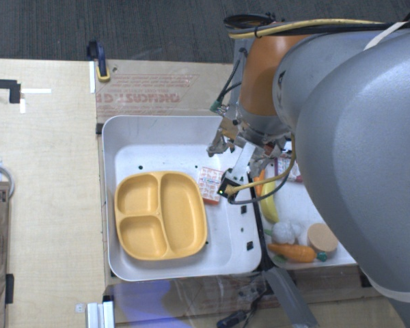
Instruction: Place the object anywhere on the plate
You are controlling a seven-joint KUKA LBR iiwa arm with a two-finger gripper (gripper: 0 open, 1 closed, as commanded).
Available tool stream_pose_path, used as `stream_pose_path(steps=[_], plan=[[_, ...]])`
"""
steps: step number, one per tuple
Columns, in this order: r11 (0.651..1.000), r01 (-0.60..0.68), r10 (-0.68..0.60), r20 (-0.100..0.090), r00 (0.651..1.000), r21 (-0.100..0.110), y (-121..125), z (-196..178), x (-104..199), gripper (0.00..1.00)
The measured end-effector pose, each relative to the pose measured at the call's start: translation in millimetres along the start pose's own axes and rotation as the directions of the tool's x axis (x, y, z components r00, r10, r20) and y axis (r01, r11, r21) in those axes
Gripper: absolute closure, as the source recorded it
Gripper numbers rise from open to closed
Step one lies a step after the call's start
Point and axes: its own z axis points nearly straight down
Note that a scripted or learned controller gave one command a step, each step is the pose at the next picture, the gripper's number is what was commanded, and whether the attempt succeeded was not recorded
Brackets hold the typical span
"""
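A yellow three-compartment plate lies in the left bin. A small red-and-white packet rests against the plate's right rim, partly over its edge. My gripper hangs over the bin floor just above and slightly right of the packet, at the upper right of the bin. The packet looks apart from the gripper. The big grey arm with its orange band covers much of the right side.
The right bin holds a yellow banana, an orange carrot, a white lumpy item and a tan round disc. Bare white floor lies above and to the right of the plate in the left bin.
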Motion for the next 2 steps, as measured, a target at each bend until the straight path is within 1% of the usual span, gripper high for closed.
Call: stream_pose_path(steps=[1,2], plan=[[1.0,0.004,-0.004,0.009,1.0,0.006,0,-4,-1,1.0],[0.978,0.207,-0.207,-0.001,0.978,-0.002,-18,0,77,1.0]])
